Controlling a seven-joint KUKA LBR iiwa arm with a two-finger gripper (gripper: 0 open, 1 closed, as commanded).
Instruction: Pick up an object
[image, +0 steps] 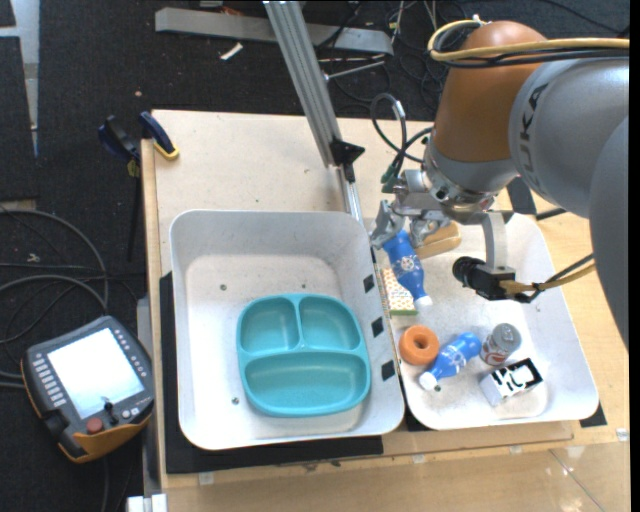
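Gripper (400, 232) sits low over the right bin (565, 330), near its back-left corner, and a blue bottle (408, 262) hangs tilted right under it, white cap pointing down. It looks like the fingers are pinching the bottle's upper end, though the wrist crowds that spot, so I wouldn't swear the grip is solid.

If it were me, I'd go straight up and slow. A bottle held by one end will want to swing or slide out, so no sideways jerks until it's well clear.

Room is tight on the left: the wall shared with the left bin (190, 300) is just beside the bottle, and a slanted metal rail (310, 85) runs close behind. A tan block (440, 240) and a patterned card (398, 292) sit right by it too. More open floor lies toward the bin's middle, before the orange ring (419, 345), second blue bottle (452, 357) and can (500, 345). The teal tray (300, 355) is well apart.
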